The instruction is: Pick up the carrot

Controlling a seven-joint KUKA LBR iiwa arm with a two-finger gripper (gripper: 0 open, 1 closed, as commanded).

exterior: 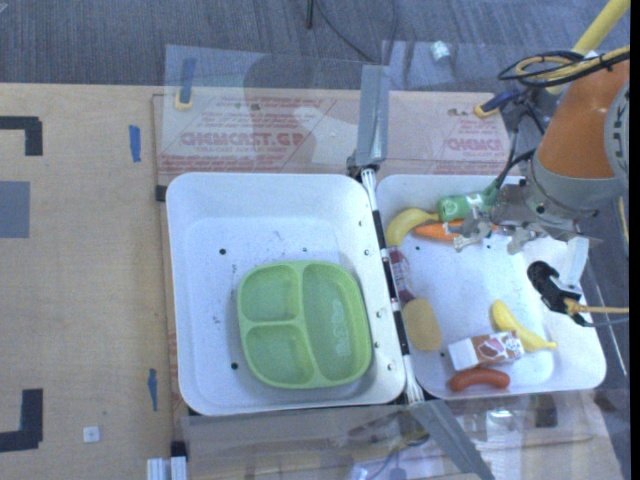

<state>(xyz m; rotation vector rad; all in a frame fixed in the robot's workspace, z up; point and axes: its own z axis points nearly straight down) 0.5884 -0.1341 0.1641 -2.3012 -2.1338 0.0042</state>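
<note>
Camera view showed the carrot lying crosswise beside the banana, just left of my gripper; whether my claw was wide or narrow, I couldn't tell.

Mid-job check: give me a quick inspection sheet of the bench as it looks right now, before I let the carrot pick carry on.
Surface: two white bins side by side, left bin and right bin, on a wooden bench.
Job's things: carrot at the right bin's far end, beside a banana.
Clutter: green can, second banana, sausage, small carton, yellow sponge; green divided plate in the left bin.
Grippers: pincer over the right bin's far end, just right of the carrot; finger state unclear.
Cables: yellow and black leads on the arm; black loop on the floor.
Surroundings: grey carpet.
</note>
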